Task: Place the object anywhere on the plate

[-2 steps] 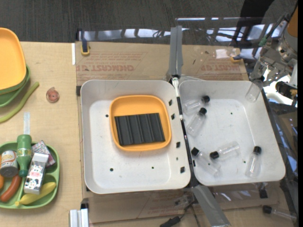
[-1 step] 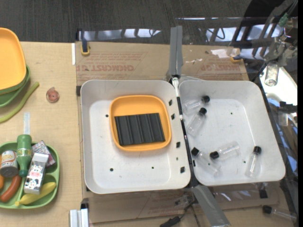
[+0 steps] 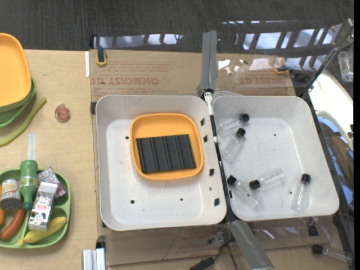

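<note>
In the camera view, the left bin [image 3: 107, 167] is seen carrying an orange plate [image 3: 166, 120], set toward the bin's upper middle. A black ribbed block [image 3: 166, 153] is found lying flat on that plate. It is well inside the rim and squared to it, with orange showing on all sides. Nothing is seen touching or holding it.

Over in the right bin [image 3: 281, 108], several clear vials with black caps are scattered. Two lie near the divider, one of them at [image 3: 235, 141], another is near the middle [image 3: 265, 180], and one is toward the lower right corner [image 3: 301, 190]. None of them is touching the plate, and the bin wall is between them and it.

On the desk [image 3: 62, 83] to the left, a green tray [image 3: 66, 204] of toy food and a second orange dish [image 3: 11, 66] are noted, well apart from both bins.

Whether the tool is open or closed cannot be told from this view, and nothing here is seen gripped.

As for progress, if the ribbed block is the object meant, the placement is judged to be done. The block rests fully on the plate and appears to have been let go, so only a withdrawal of the arm would be left. If one of the vials is meant instead, it is still to be picked up from the right bin and carried across the divider. The first reading is judged the likelier.
</note>
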Robot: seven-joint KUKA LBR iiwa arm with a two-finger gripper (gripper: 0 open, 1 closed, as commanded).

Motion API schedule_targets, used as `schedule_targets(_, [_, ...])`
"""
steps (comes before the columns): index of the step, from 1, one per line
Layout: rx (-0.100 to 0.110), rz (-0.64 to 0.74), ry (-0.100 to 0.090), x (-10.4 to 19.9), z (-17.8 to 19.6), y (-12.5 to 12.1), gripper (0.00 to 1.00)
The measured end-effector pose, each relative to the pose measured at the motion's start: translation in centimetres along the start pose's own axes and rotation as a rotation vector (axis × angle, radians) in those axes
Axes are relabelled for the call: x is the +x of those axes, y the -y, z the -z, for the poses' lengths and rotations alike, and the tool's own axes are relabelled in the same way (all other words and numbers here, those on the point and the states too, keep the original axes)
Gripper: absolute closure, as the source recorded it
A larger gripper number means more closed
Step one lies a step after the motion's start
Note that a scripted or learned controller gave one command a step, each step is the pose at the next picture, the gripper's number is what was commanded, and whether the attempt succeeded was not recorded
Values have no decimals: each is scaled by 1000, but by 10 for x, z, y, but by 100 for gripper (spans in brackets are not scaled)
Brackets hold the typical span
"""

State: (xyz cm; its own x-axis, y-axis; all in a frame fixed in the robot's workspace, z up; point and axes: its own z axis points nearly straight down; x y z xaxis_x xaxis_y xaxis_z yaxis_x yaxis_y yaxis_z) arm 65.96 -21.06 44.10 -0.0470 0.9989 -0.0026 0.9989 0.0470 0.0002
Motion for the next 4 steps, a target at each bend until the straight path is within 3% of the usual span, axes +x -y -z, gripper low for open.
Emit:
schedule_targets(1, [0,0,0,0,0,0,0])
schedule_targets(2, [2,217,-2,-10,-53,45,0])
schedule_targets(3, [-1,561,-2,-10,-131,29,0])
schedule_targets(4, [-4,922,1,-10,-123,30,0])
